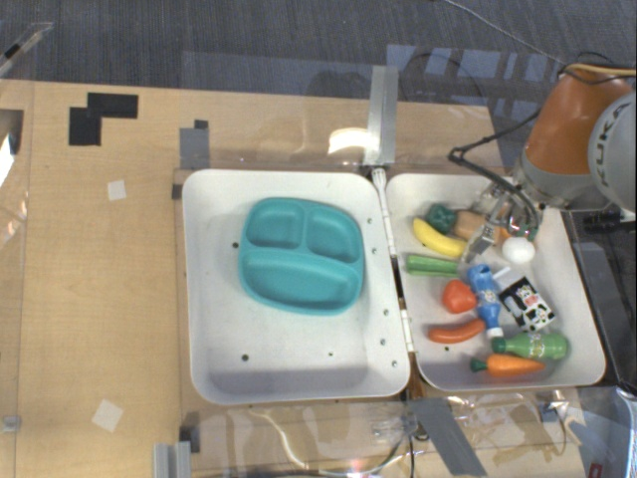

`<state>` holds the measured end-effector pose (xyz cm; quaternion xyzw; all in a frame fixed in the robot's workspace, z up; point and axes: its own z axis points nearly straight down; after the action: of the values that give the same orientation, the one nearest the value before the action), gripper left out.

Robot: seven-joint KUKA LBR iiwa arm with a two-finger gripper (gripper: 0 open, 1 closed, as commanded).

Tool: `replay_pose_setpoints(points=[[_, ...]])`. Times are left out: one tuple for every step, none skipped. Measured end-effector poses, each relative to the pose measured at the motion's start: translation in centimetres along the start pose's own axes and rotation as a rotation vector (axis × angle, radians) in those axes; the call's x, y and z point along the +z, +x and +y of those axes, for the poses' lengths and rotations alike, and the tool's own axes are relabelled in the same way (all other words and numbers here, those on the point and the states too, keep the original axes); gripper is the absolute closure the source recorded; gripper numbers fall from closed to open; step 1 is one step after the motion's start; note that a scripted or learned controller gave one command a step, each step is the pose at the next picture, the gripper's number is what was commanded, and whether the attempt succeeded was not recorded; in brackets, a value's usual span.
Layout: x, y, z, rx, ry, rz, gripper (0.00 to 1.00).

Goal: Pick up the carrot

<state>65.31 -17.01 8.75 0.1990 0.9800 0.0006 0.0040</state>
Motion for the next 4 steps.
replay_pose_setpoints(points=[[0.0, 1.0, 3.9, 0.134, 0.011, 0.013, 0.00], [-0.1, 4.3, 7.8, 0.185, -0.002, -0.001, 0.00], [-3.6, 0.1, 0.1, -0.077, 0.001, -0.006, 0.00], [0.0, -1.2, -0.8, -0.056, 0.004, 0.014, 0.00]])
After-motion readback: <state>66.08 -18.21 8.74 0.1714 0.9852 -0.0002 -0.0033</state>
